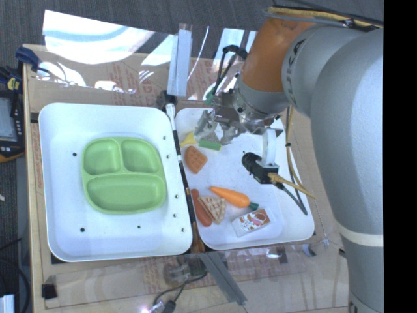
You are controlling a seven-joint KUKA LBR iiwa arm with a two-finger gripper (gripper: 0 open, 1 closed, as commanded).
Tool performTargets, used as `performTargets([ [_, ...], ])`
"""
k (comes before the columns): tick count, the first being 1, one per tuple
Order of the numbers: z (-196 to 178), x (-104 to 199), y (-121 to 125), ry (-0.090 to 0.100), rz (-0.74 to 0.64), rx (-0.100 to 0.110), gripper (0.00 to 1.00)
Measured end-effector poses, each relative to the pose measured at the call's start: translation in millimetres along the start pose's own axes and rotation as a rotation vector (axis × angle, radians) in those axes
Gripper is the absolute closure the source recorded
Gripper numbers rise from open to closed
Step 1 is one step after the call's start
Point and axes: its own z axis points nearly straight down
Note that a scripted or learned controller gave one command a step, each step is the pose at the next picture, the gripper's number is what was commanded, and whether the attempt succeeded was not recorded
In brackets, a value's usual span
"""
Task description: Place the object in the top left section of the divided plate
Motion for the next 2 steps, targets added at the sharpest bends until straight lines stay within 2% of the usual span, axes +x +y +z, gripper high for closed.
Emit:
performTargets([
  [1, 26, 89, -3, -0.003, -0.171, 0.000, 1.00],
  [2, -6, 184, 1, -0.003, -0.351, -0.004, 1.00],
])
